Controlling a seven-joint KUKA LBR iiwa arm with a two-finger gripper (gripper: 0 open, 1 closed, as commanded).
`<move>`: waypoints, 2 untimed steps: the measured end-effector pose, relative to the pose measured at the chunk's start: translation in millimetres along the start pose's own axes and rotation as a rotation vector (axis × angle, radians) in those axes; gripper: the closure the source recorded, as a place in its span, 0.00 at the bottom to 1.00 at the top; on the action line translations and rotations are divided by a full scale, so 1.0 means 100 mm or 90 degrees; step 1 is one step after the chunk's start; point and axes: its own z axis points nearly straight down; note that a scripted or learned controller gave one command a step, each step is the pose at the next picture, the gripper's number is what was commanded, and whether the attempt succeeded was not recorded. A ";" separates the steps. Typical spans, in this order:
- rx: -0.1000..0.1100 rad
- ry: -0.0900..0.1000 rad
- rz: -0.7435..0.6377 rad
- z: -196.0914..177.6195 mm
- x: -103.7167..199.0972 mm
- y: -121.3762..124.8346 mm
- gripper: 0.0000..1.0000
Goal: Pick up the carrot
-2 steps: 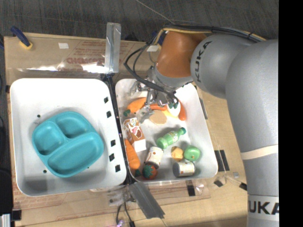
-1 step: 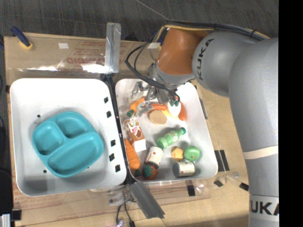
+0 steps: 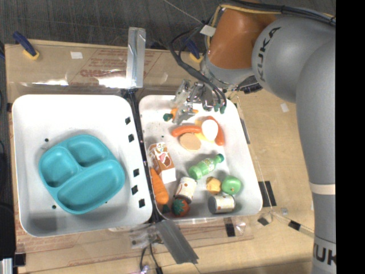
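Now: steer from the bin's (image 3: 242, 153) far end toward the carrot (image 3: 159, 186) by the divider. Hand (image 3: 197, 101) grip: cannot tell. Descend along the carrot's length, clear of the carton (image 3: 161, 156).

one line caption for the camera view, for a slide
Grey KUKA arm's gripper hovers at the far end of the right white bin, while the orange carrot lies by its left wall.

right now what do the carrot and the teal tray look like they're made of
Carrot: probably toy plastic, with a smooth, evenly orange skin that looks slightly glossy. Teal tray: likely moulded plastic, judging by its uniform colour, soft sheen and rounded compartment walls.
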 end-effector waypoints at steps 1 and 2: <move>0.001 -0.002 -0.110 -1.01 0.78 -0.34 1.00; -0.002 0.005 -0.406 -0.87 1.71 -0.53 1.00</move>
